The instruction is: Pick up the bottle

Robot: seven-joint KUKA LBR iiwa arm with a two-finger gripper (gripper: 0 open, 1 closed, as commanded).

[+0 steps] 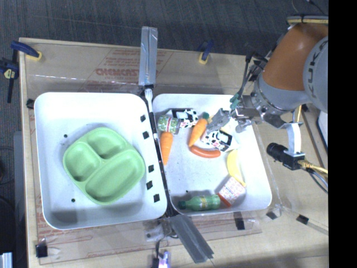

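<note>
My gripper [227, 120] right of centre, grip state unclear, smooth green bottle [199, 202] lying low in the right bin [262, 175].

Single fixed camera above the bench, looking down at a slant, far enough to frame both shallow white plastic bins [44, 166]; the grey, orange-banded arm [293, 66] enters from frame right.

We see a small green bottle [201, 202] lying on its side in the right bin, along the near wall. Its body is translucent green with a paler label band around the middle. Its long axis runs left to right, and an orange-red cap end points right, toward the bin's near right corner.
</note>
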